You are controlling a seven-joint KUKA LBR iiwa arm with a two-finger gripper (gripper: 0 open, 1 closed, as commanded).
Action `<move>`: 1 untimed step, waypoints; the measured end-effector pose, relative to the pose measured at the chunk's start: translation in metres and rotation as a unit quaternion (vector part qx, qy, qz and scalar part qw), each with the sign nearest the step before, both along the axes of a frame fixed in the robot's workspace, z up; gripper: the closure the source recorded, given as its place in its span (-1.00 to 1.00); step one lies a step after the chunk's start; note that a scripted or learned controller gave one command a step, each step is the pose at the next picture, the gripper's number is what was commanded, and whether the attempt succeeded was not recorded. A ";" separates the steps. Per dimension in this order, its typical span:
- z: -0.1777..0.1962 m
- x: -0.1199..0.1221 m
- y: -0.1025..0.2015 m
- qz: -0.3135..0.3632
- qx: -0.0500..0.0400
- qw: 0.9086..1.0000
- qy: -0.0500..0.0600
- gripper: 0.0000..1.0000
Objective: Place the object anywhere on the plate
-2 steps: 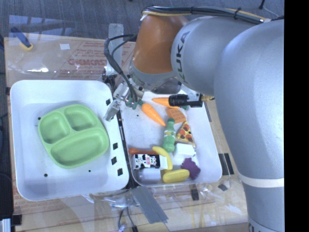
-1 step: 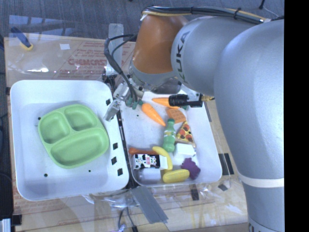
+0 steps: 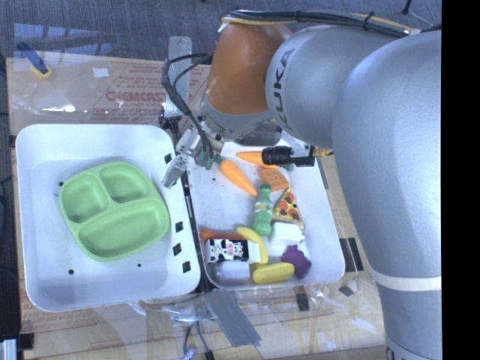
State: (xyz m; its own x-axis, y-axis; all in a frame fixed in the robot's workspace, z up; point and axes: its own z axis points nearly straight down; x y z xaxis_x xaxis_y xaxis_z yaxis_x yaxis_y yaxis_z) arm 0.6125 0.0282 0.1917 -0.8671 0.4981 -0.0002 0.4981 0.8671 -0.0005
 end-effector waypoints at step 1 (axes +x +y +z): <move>0.000 0.000 0.000 0.000 0.000 1.000 0.000 -1.00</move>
